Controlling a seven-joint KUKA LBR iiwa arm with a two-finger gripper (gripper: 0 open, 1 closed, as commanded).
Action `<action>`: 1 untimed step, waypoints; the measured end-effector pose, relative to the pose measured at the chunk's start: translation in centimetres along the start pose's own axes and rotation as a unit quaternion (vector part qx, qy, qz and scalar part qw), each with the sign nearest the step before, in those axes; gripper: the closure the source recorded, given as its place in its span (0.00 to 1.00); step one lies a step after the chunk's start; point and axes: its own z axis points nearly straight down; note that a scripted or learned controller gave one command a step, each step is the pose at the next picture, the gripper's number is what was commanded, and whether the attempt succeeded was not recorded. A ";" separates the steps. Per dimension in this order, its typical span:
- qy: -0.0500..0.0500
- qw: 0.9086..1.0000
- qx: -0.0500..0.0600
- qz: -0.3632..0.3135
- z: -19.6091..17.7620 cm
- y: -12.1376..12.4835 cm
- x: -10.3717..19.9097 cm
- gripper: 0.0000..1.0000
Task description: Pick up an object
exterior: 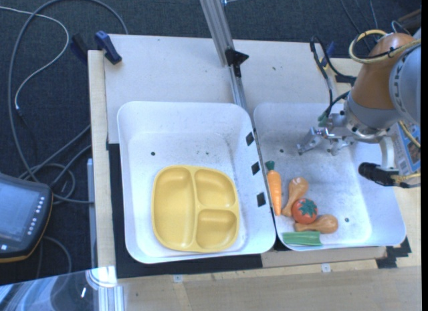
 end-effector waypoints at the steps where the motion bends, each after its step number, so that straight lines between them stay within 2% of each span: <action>1: -0.001 1.000 -0.004 0.000 -1.5 0.3 0.0 1.00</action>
